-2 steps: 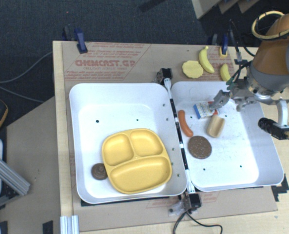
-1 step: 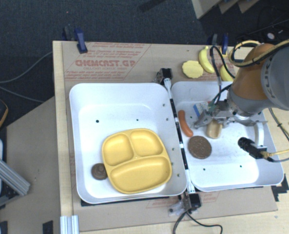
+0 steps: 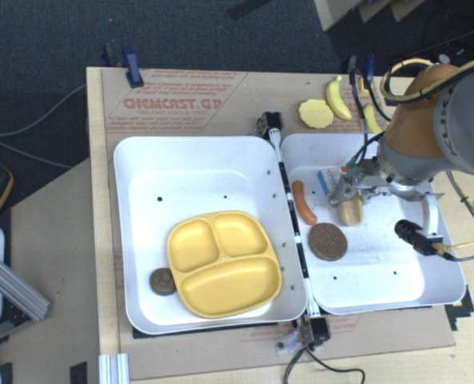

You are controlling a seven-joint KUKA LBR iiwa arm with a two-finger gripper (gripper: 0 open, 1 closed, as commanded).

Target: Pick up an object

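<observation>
On brown bench point(image 3: 181, 106): two white bins point(image 3: 141, 214), dark carpet around.

Both bins point(image 3: 141, 214) appear as smooth white plastic with a slight sheen. The yellow divided tray point(image 3: 223, 262) in the left bin is glossy moulded plastic. Just left of the tray, a small brown disc point(image 3: 163, 282) looks matt. The bench top point(image 3: 181, 106) behind the bins resembles matt brown board with red print. The arm point(image 3: 428, 126) shows smooth grey casing and a satin orange band.
</observation>
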